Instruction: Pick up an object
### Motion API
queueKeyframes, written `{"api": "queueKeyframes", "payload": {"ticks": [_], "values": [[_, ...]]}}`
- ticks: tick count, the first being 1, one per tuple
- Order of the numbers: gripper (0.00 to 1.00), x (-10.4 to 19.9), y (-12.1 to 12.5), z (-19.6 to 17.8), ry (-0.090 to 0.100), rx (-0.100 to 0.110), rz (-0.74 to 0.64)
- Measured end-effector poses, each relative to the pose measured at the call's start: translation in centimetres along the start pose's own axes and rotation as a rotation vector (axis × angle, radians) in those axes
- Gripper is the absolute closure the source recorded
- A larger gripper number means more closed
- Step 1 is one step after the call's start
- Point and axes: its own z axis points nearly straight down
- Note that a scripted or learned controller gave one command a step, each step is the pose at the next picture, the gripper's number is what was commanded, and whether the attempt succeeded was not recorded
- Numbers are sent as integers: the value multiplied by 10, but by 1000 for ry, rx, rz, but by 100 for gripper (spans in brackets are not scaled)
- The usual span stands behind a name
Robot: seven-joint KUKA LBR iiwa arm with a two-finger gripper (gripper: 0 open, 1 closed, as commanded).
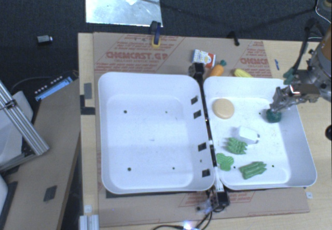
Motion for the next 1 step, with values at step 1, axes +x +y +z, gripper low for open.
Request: {"api": "queueKeyframes", "payload": {"ticks": [1], "values": [[100, -30, 54, -68, -6, -24, 8]]}}
